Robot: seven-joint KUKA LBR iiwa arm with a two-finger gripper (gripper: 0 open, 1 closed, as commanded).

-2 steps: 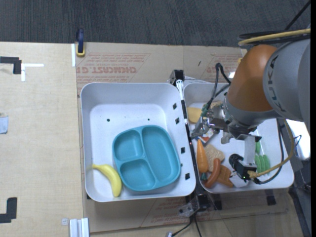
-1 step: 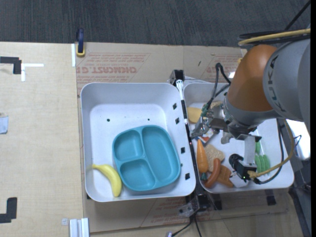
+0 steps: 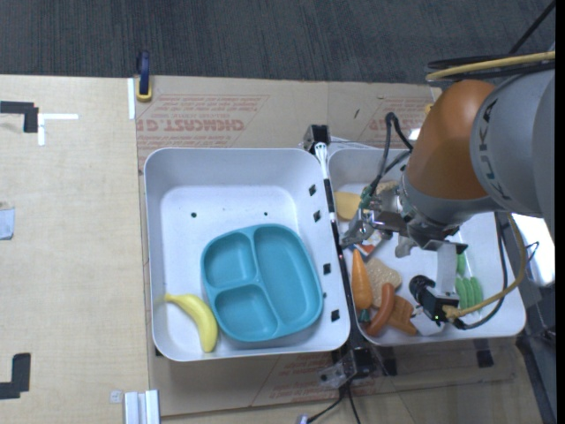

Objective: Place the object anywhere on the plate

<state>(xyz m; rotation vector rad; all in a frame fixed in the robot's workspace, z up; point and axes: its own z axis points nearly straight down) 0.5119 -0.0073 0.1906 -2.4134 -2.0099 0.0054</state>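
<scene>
Plate: your teal three-compartment plate lies in the left bin, nothing on it.
Banana: a yellow banana rests just left of the plate.
Right bin: carrot, sausage and bread slice crowd together.
Gripper: you see it low over that pile; whether anything is held, you cannot tell.

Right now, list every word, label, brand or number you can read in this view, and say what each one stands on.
"KU", white letters, partly cut off, on the grey arm.
Red print on the cardboard sheet behind the left bin: upside down and too blurred to read with any certainty.
No lettering that I can read on the plate, the banana or the bins.
</scene>
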